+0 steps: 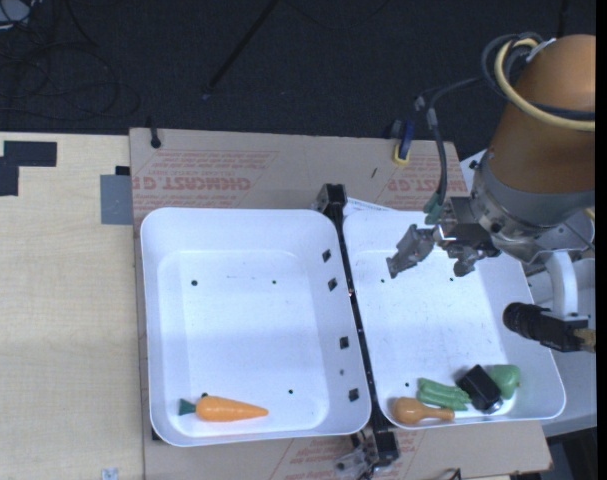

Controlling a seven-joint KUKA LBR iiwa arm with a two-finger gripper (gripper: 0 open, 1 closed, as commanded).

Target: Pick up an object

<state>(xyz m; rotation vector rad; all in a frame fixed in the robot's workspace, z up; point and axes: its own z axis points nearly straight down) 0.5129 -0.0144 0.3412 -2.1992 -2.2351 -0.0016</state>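
An orange carrot (230,408) with a green top lies at the front left of the left bin (163,268). In the right bin (543,368), near its front edge, lie an orange pear-shaped toy (420,411), a green pod-like piece (443,394), a black block (479,387) and a pale green piece (504,376). My gripper (435,250) hangs over the back part of the right bin, well away from those things. Its two fingers (408,251) stand spread apart with nothing between them.
A black divider (345,308) runs between the two bins. Both sit on a cardboard sheet (243,168) on the wooden bench. A black cylinder on the arm (539,325) juts over the right bin's right rim. Cables (438,158) trail behind the wrist.
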